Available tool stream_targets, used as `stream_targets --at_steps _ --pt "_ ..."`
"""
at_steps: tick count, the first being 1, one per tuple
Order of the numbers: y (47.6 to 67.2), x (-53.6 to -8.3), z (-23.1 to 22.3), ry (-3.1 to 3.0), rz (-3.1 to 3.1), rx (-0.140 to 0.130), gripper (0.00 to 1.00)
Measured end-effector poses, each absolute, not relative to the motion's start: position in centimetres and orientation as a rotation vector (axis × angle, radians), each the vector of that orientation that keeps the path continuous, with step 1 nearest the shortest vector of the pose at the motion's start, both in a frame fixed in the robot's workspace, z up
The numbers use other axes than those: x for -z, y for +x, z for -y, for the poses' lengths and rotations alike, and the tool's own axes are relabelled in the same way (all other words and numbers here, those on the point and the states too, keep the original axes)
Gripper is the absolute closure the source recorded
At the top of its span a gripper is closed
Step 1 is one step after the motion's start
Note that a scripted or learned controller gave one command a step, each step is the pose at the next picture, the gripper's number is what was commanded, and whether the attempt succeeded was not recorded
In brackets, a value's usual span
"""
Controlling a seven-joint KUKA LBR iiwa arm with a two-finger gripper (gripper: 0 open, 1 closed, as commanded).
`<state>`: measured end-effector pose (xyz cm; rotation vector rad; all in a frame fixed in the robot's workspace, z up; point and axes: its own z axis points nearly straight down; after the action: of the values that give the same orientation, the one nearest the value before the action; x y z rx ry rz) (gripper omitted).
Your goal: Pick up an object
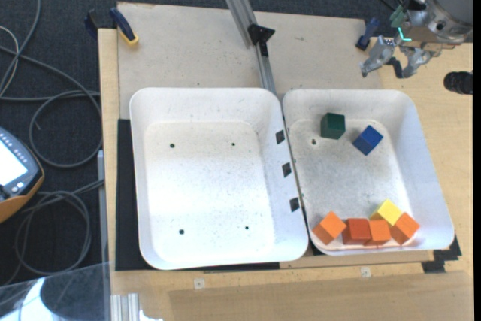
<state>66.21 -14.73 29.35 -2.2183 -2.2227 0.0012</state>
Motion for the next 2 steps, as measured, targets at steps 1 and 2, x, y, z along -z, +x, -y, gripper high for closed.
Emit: stream_targets --at_steps 1,2 --pt "65.9 -25.0 15.2 -2.219 2.219 -0.005 0.0" --pt "66.7 -20.2 14.7 -2.216 2.221 -0.005 0.0"
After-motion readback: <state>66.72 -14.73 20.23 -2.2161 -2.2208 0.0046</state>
